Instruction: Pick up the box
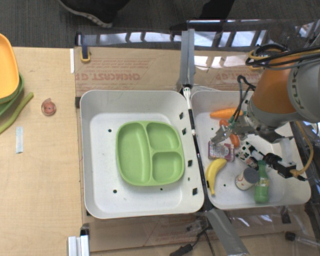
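Note:
The box (221, 151) is small and purple-grey, and it lies flat in the left half of the right bin (293, 193). My gripper (222, 136) reaches in from the right and hangs right over the box's upper edge, very close to it or touching it. Nothing is visibly lifted. A small orange-red object (234, 140) sits just to the right of the gripper tip.
A carrot (223, 112) lies behind the gripper and a banana (214, 174) in front of the box. A green bottle (262, 183), a small round can (245, 180) and a black-and-white item (249, 152) crowd the bin's right. The left bin holds a green divided plate (149, 153).

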Motion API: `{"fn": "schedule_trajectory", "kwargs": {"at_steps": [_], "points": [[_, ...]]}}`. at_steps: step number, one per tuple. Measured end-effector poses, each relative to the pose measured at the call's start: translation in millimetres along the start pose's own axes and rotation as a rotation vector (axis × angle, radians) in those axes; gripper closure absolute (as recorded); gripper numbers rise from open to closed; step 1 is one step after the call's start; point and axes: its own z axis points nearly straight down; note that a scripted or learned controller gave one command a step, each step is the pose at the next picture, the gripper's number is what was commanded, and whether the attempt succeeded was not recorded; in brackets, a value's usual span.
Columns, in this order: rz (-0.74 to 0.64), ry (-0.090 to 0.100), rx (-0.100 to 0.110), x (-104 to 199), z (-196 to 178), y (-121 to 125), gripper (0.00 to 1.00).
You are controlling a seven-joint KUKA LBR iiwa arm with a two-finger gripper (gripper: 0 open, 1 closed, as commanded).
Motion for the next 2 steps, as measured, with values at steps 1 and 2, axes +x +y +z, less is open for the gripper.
{"fn": "schedule_trajectory", "kwargs": {"at_steps": [1,2], "points": [[0.060,-0.002,0.000,2.8,0.2,-2.2,0.00],[-0.065,0.000,0.003,-5.7,0.9,27.1,0.00]]}}
